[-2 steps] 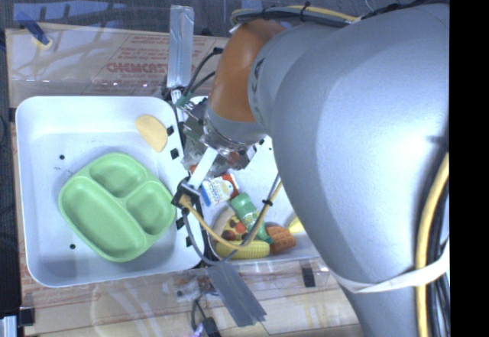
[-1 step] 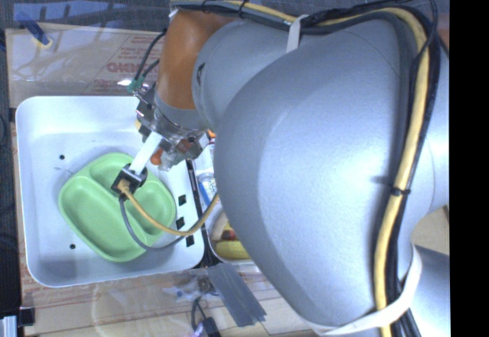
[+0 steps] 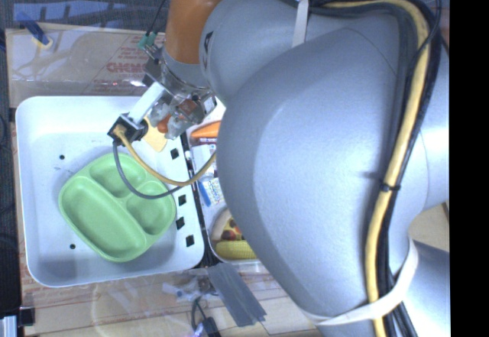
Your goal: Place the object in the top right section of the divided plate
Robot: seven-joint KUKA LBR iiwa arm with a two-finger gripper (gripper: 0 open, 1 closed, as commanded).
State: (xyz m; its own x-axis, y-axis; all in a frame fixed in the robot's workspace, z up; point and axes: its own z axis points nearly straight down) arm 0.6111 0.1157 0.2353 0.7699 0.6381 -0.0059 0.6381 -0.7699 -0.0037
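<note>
A light green divided plate (image 3: 114, 209) lies in the left white bin (image 3: 38, 175), tilted diagonally in the view. My gripper (image 3: 159, 131) hangs just above the plate's upper right corner, close to the wall between the bins. A small tan-yellow block (image 3: 155, 140) sits at the fingertips and looks pinched between them. A black box (image 3: 125, 129) on the gripper's side trails a cable (image 3: 141, 189) that loops over the plate's right sections. The arm's large grey body covers most of the right bin.
Along the divider wall (image 3: 189, 175) the right bin shows an orange piece (image 3: 205, 129), a blue and white packet (image 3: 211, 192) and a yellow banana-like item (image 3: 233, 250). Cardboard (image 3: 84, 53) lies behind the bins.
</note>
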